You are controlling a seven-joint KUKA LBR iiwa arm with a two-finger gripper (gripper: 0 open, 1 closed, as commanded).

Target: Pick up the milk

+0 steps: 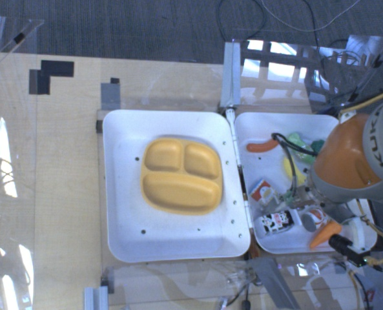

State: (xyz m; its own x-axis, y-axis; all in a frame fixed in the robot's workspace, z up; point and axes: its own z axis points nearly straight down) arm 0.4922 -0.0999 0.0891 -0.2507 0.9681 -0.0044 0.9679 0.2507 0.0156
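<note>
The milk carton (276, 221) lies flat at the lower edge of the right bin (243, 173), not yet lifted. The gripper (288, 196) hangs just above it (whether spread or closed I cannot tell), so grasping and raising it are left, I judge.

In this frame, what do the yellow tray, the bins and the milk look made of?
Yellow tray: likely moulded plastic, smooth and matte, with rounded compartments in one even colour. Bins: probably plastic or coated metal, white with a soft sheen, rounded corners and small holes. Milk: looks like a small printed carton, black-and-white pattern, possibly a toy; too small to be sure.
</note>
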